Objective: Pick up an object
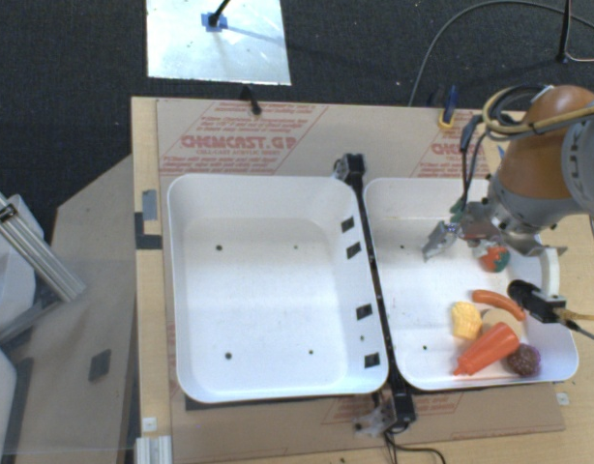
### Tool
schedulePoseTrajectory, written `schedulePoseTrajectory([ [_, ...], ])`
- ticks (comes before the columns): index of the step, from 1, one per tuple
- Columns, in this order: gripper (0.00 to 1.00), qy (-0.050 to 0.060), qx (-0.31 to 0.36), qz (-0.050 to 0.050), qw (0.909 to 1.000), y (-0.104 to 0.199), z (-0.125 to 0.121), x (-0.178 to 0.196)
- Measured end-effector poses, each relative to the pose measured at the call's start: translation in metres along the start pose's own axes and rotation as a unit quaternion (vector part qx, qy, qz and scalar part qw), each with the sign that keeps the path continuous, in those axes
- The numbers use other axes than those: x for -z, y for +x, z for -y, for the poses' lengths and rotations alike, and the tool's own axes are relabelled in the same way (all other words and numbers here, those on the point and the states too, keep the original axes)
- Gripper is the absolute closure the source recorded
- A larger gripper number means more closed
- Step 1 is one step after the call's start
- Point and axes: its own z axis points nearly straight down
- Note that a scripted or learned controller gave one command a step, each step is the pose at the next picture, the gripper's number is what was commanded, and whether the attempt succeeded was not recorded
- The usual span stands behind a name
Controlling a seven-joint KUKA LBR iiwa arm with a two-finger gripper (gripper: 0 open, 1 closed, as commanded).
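A grey KUKA arm (558, 162) with an orange band is being reached in from the right over the right-hand white bin (413, 288), one of two shallow bins being kept side by side on a cardboard-covered bench (239, 138). The gripper (439, 240) is being held low over the upper middle of that bin, its grey fingers being pointed down and to the left with nothing being seen between them; whether they are parted or closed cannot be told from this angle. The toy foods are being left in the bin's lower right corner, well apart from the fingertips: a yellow corn piece (465, 320) is lying nearest, below and to the right of the gripper, with an orange carrot (487, 348) just beside it toward the front edge and a dark red berry-like piece (524, 360) touching or almost touching the carrot's thick end. A slim orange-red chili pepper (499, 303) is lying above the corn, and a small red and green item (493, 256) is being partly hidden under the wrist, to the right of the fingers. The left-hand white bin (268, 288) is being shown beside it, and a metal plate (217, 25) is lying on the dark floor beyond the bench.
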Motion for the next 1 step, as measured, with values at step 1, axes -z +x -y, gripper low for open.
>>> schedulePoseTrajectory([
  [1, 0.0, -0.004, -0.002, 0.0, 1.0, -0.056, 0.0506, -0.0614],
])
